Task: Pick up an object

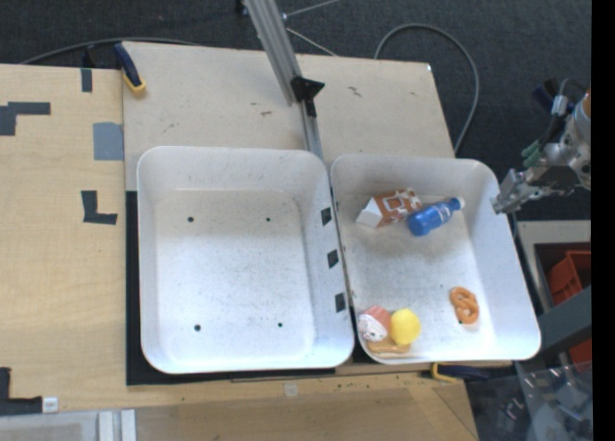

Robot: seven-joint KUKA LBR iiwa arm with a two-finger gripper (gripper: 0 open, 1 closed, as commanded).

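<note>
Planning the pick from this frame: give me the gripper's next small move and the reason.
Probably shift the gripper left, over the right bin, toward the blue bottle. The gripper sits at the bin's right rim with nothing visibly held, and the bottle is the nearest object, lying beside the small carton. Whether it is the easiest grasp is uncertain.

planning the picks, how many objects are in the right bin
5. A carton and blue bottle near the far wall, a pretzel by the right wall, a yellow lemon and a pale toy at the near rim.
</note>
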